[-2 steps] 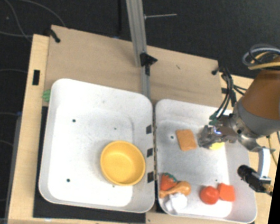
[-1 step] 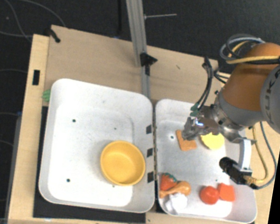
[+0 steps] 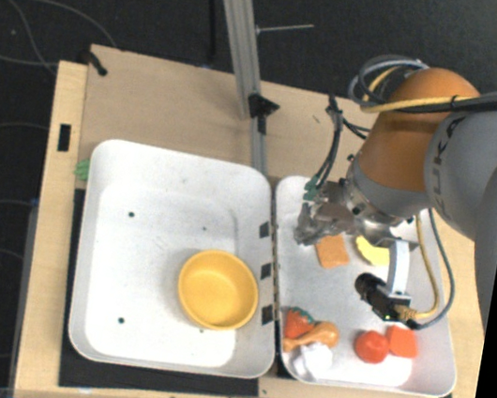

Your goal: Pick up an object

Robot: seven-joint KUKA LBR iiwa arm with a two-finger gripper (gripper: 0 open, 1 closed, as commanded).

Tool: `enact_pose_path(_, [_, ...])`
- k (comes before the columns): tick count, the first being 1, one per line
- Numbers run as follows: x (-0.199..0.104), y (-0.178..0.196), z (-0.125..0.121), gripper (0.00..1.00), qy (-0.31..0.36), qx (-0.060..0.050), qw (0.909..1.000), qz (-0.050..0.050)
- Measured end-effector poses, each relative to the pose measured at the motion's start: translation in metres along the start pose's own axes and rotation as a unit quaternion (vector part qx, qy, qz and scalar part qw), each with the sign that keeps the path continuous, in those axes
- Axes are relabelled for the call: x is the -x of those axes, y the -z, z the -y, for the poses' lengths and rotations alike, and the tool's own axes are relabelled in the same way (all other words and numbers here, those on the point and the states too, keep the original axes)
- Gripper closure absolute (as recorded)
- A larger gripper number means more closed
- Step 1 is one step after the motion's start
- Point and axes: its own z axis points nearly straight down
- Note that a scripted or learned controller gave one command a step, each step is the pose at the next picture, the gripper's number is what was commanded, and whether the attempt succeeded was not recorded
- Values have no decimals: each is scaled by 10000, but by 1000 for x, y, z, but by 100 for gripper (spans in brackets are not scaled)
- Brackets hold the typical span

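My gripper [image 3: 318,223] hangs over the far left part of the right bin [image 3: 432,373], close to the wall between the two bins. Just to its lower right sits a tan-orange flat piece [image 3: 332,252], touching or very near the gripper's tip; whether it is gripped I cannot tell. A pale yellow item [image 3: 373,253] peeks out beside it, partly under the wrist. Along the right bin's near side are a red round item [image 3: 371,346], an orange-red block [image 3: 402,342], an orange and red toy [image 3: 308,329] and a white object [image 3: 314,358].
A yellow bowl [image 3: 218,290] stands in the left bin [image 3: 137,183], near its front right. A grey metal post [image 3: 245,55] slants up from behind the bins. Black cables and a connector [image 3: 382,296] hang off the wrist over the right bin.
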Motion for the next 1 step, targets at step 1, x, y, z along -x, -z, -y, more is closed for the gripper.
enact_pose_path(1, [-50, -8, 0, 100, 17, -8, 10000, -2])
